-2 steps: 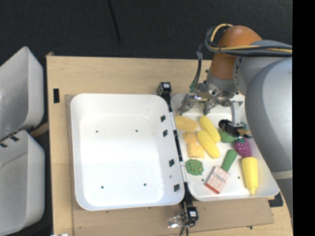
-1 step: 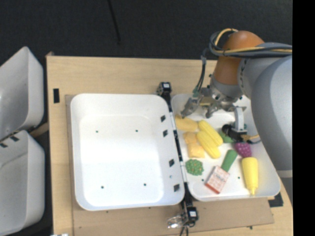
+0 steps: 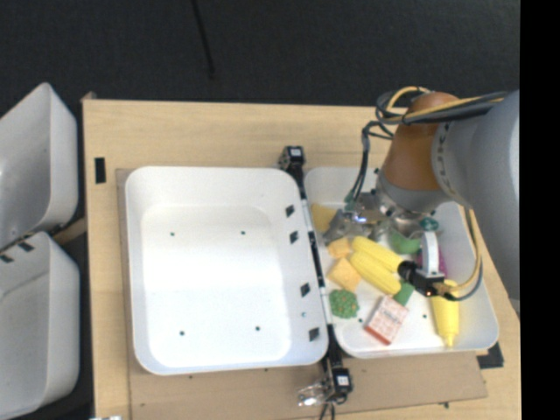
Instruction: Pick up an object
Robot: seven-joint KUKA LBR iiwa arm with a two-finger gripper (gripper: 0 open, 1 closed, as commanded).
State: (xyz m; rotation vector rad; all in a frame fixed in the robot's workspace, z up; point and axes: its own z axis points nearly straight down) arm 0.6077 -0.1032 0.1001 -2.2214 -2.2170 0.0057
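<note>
Right bin [image 3: 472, 344]: arm's jaws [image 3: 348, 220] low beside yellow corn [image 3: 376, 265].

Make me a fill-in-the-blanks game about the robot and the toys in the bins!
1. The corn cob is the color ____.
2. All the toys lie in the ____ bin of the view.
3. The green broccoli sits next to the ____ between the two bins.
4. The arm's band is ____.

Missing words: yellow; right; divider; orange

Arm over the right-hand bin

The gripper [image 3: 354, 220] hangs low among yellow corn [image 3: 378, 265], a green piece [image 3: 343, 303] and a red-and-white packet [image 3: 386, 320].
</note>
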